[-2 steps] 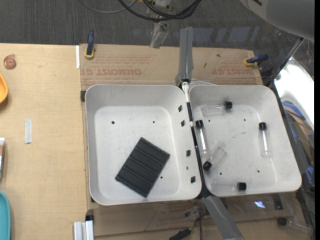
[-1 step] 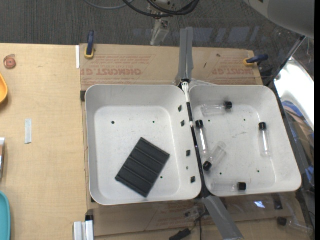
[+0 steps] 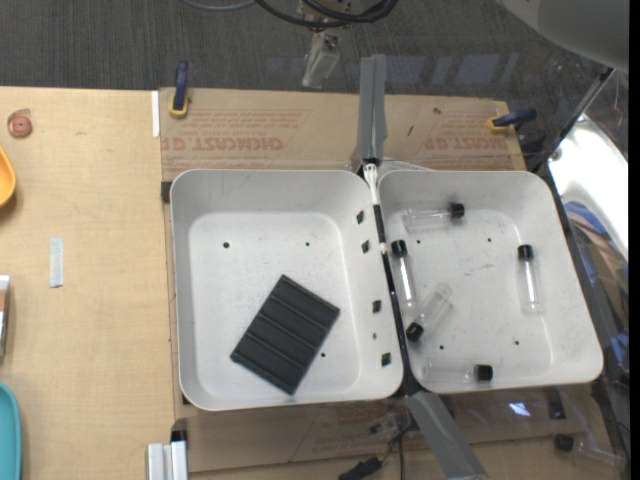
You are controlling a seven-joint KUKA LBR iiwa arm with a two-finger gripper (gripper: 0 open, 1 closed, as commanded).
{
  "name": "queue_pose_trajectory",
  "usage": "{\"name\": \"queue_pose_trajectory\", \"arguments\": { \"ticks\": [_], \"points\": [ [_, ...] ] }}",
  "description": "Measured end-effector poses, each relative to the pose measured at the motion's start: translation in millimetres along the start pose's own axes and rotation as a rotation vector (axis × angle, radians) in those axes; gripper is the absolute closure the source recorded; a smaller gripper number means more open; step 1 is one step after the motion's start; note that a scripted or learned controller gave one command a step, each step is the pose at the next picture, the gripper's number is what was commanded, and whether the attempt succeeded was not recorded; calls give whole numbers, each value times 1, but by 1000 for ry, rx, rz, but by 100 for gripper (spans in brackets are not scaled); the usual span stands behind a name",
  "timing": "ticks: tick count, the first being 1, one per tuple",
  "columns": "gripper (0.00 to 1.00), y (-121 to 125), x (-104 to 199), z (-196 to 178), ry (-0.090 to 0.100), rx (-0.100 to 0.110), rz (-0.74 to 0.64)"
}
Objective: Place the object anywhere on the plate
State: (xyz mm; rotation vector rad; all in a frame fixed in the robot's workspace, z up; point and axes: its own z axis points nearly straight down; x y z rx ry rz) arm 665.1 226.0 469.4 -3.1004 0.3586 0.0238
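A black ribbed rectangular plate (image 3: 287,333) lies flat and turned at an angle in the left bin (image 3: 200,268), toward its front. Several clear tubes with black caps lie in the right bin (image 3: 560,348). One tube (image 3: 435,216) is at the back. A second tube (image 3: 404,276) runs along the left wall, and a third tube (image 3: 432,311) lies just right of it. Another tube (image 3: 529,280) rests on the right side, and a black cap (image 3: 483,373) sits by the front wall. A grey link of the arm (image 3: 565,8) hangs over the top right corner, well above the bins.
A cardboard sheet (image 3: 260,133) lies under the bins, held by clamps (image 3: 180,93) at the back. A grey bar (image 3: 371,108) runs down to the seam between the bins. Cables and a small metal fitting (image 3: 322,53) hang at top centre. A wooden tabletop (image 3: 80,268) lies to the left.
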Motion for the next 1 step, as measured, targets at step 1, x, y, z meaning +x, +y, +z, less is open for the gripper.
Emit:
{"name": "queue_pose_trajectory", "arguments": {
  "ticks": [1],
  "points": [
    [100, 1, 2, -7, -4, 4, 7]
  ]
}}
